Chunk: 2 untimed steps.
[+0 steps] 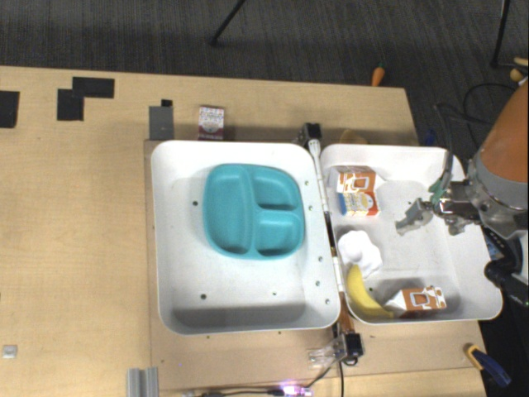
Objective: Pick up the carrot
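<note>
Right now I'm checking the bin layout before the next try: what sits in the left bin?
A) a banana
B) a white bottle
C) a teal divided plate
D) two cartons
C: the teal divided plate lies in the left bin, while the banana and the cartons are in the right bin.

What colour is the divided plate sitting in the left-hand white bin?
The divided plastic plate is teal, a light blue-green all over, seen clearly in the overhead camera view.
</note>
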### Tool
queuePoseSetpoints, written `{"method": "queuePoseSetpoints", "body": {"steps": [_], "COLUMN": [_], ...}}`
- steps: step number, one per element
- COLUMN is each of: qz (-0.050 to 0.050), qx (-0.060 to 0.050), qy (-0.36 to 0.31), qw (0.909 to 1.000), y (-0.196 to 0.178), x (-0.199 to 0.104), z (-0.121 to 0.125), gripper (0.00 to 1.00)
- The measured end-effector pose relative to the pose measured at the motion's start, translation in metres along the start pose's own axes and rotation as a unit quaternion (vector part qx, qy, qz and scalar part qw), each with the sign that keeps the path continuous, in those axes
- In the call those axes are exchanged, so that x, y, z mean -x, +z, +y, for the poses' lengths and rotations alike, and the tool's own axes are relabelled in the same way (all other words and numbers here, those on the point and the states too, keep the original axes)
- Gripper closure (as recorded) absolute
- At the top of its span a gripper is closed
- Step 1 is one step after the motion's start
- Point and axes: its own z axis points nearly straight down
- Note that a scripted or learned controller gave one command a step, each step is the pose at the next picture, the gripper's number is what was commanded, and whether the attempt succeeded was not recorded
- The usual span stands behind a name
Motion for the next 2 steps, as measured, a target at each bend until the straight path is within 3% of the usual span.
{"method": "queuePoseSetpoints", "body": {"steps": [1, 2], "qz": [0.001, 0.001], "qx": [-0.003, 0.001], "qy": [0.080, 0.081], "qw": [0.9968, 0.9967], "y": [0.074, 0.061], "x": [-0.056, -0.055], "z": [-0.006, -0.003], "gripper": [0.00, 1.00]}}
